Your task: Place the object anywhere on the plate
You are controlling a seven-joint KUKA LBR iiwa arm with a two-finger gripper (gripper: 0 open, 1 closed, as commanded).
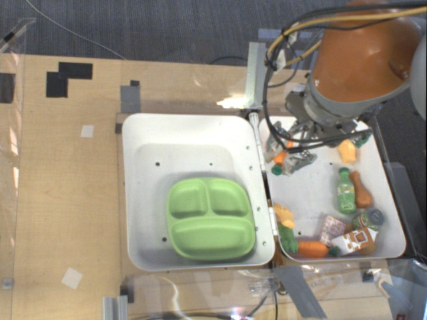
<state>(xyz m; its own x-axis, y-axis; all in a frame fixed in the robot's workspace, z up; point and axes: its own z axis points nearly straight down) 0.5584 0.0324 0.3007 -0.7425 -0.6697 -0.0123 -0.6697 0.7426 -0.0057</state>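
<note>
Nearest the camera looms the arm (363, 52), its orange band filling the upper right of the frame; below it the jaws (290, 157) hang low over the upper left corner of the right bin (393, 235), with a small orange-and-green piece (279, 158) close against them; whether that piece is clamped or merely beside them I cannot tell, nor how wide they stand. Across the divider, the green plate (210, 217) sits in the lower half of the left bin (143, 145), three compartments, nothing on it. To do this step well, I judge, the grip should be confirmed before lifting, then the piece carried clear over the bin walls and released low above any compartment. Cables and wrist hide the fingertips; toys crowd the right bin's lower edge, a green bottle (345, 191) among them.
</note>
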